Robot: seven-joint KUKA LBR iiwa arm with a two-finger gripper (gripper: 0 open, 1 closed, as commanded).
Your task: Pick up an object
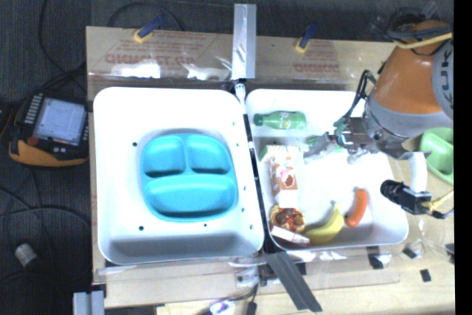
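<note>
Gripper (341, 138) low over the right bin (324, 101), upper middle of it, arm coming in from the right. Whether it is open or closed: cannot tell; nothing visibly in its grasp.

Green bottle (280, 119) lies on its side just up-left of the gripper, near the bin's far wall; label too small to read.

Snack packet (285, 172), white with red and brown print, lies down-left of the gripper along the bin's left wall; print not legible.

Further below it: round dark red-and-yellow item (287, 218) in the near-left corner, banana (328, 226) touching it on the right, orange sausage-shaped toy (357, 207) just right of the banana, below the gripper.

Left bin (118, 114), well left of the gripper, holds a blue divided plate (189, 175).

Red lettering on the counter (147, 52) sheet beyond the bins, unreadable.
</note>
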